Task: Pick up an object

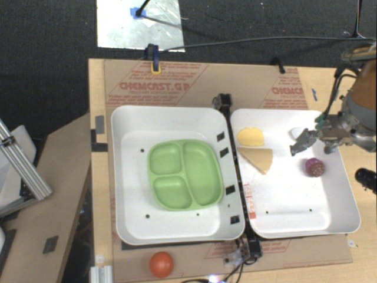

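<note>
So the counter [194, 78] is topped with a tan cardboard sheet that has "CHEMCAST GP" printed on it in red, once near the back left and again, partly cut off, near the back right. Two shallow white bins sit side by side on it.

The left bin [126, 158] has a light green divided tray [184, 174] lying flat in the middle, three compartments. The right bin [330, 214] has the actual graspable stuff: a yellow rounded object [250, 136] near the bin's back left corner, a tan wedge [258, 158] just beside it on the front side and close to the left wall, and a small purple ball [314, 167] over toward the right wall, well apart from the other two.

The arm [362, 108] comes in from the right edge of the counter, and the tool [302, 142] hangs over the back right part of the right bin, just behind and a little left of the purple ball. There's nothing between its fingers as far as I can see, but honestly I can't tell whether they're spread wide or pinched narrow from this angle, it's just a dark grey blob.

Other bits: an orange-red ball [161, 263] sits on the counter outside the bins, near the front edge below the left bin. A blue clamp [153, 58] grips the back edge of the counter, and behind it there's a shiny silver sheet [138, 16] on the dark floor.
</note>
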